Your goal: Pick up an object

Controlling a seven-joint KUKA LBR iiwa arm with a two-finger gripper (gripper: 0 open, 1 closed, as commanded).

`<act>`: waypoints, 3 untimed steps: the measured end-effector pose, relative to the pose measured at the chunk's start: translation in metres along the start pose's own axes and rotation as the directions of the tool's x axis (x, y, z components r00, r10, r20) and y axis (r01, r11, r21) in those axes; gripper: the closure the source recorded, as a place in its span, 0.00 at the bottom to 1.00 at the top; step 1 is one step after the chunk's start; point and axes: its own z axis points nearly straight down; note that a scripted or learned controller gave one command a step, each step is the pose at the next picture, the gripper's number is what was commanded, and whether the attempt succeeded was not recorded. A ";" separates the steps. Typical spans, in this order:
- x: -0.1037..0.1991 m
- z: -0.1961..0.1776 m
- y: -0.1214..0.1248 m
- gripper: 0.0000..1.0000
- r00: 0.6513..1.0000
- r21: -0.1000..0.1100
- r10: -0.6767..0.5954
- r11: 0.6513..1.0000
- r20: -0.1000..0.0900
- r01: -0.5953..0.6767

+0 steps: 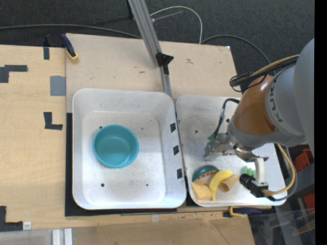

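We've got the end effector [213, 148] low in the right bin [190, 117], just above the banana [219, 180]; can't tell its grip.

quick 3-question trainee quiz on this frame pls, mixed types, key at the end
1. True or false: the teal bowl sits in the left bin.
2. Multiple choice: where does the banana lie? A) far left corner of the left bin B) near edge of the right bin C) on the bench outside both bins
3. Short answer: is the gripper above the left or the right bin?

Key
1. True.
2. B. It lies with a few other small items at the near edge.
3. The right bin, just above the item cluster.
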 end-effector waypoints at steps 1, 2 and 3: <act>0.001 -0.063 -0.001 1.00 1.000 -0.006 0.000 1.000 0.001 0.000; 0.001 -0.115 0.000 1.00 1.000 -0.006 -0.001 1.000 0.001 0.001; 0.053 -0.107 -0.002 1.00 1.000 0.000 -0.001 1.000 0.000 0.001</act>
